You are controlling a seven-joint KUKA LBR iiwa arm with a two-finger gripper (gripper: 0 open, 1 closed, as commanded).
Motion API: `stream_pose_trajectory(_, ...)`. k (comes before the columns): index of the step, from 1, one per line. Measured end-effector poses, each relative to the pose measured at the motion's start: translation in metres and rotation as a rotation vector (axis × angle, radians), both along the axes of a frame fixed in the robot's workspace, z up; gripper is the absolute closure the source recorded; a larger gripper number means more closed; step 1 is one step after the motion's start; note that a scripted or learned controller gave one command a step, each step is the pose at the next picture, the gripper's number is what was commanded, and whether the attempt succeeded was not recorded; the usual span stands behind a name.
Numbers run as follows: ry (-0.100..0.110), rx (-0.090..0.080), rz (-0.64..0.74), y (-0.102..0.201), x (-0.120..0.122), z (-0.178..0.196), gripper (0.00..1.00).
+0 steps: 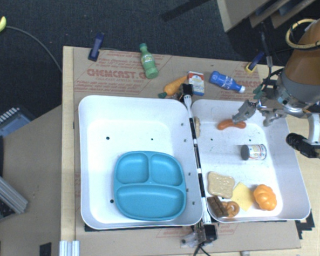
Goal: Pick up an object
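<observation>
my gripper [257, 110] hangs with fingers spread, one tip just beside the small orange sausage [231, 124] lying below-left of them; it looks light, smooth, slippery, best pinched mid-length.

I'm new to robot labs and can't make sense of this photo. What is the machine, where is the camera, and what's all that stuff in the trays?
One camera looks down at a slant on a bench. The grey and orange robot arm reaches in from the right; its gripper hangs over the right bin, close to an orange sausage-like toy. I see nothing between its fingers. That bin also has a small can, a bread slice, a cheese slice, a pretzel and an orange pepper-like toy. The left bin holds a blue divided plate. Bottles lie behind the bins.
</observation>
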State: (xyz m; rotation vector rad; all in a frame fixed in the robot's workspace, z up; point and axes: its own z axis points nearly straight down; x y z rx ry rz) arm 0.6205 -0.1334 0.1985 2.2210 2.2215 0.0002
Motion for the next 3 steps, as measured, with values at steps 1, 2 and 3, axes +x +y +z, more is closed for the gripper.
stream_pose_trajectory(1, 0.003, 0.0, -0.001, -0.035, -0.026, -0.098, 0.0)
stream_pose_trajectory(2, 0.003, 0.001, -0.001, -0.042, -0.066, -0.115, 0.0)
stream_pose_trajectory(3, -0.001, 0.0, -0.001, -0.042, -0.065, -0.104, 1.0)
